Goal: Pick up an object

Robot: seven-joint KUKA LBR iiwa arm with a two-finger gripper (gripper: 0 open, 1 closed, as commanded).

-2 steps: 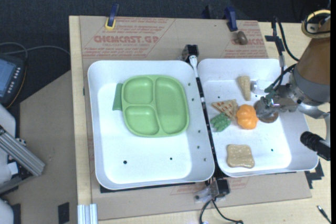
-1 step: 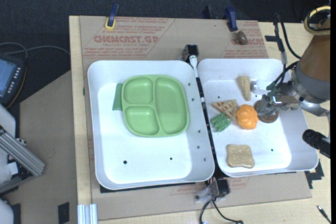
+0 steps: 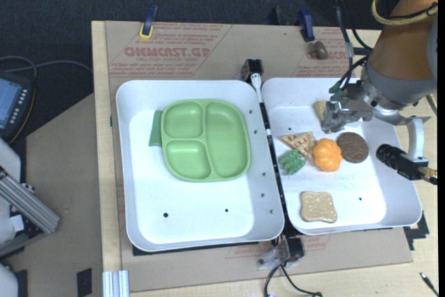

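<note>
Presently, one worktop [image 3: 111, 149] carrying two shallow white bins side by side.

Left bin [image 3: 139, 219]: one green divided tray [image 3: 206, 140], three compartments, lying flat in the upper half; a darker green flat piece [image 3: 154, 129] shows from under its left edge.

Right bin [image 3: 389, 209]: a small cluster of play-food items near the middle. Listed left to right: green leafy piece [image 3: 293, 162]; tan triangular wedge with grid marks [image 3: 298, 142], just above the leafy piece; orange round fruit [image 3: 327, 154]; dark brown disc [image 3: 353, 147], touching or nearly touching the fruit's right side. Apart from the cluster, toward the near edge: tan bread slice [image 3: 318, 206], lying flat. A pale piece [image 3: 320, 109] shows at the upper part of the bin, partly hidden by the hand.

Hand [image 3: 336, 119]: hanging over the upper part of the right bin, just above and behind the fruit and disc; the bread slice lies well apart from it. Whether it is wide or narrow cannot be told; nothing is seen held in it.
</note>
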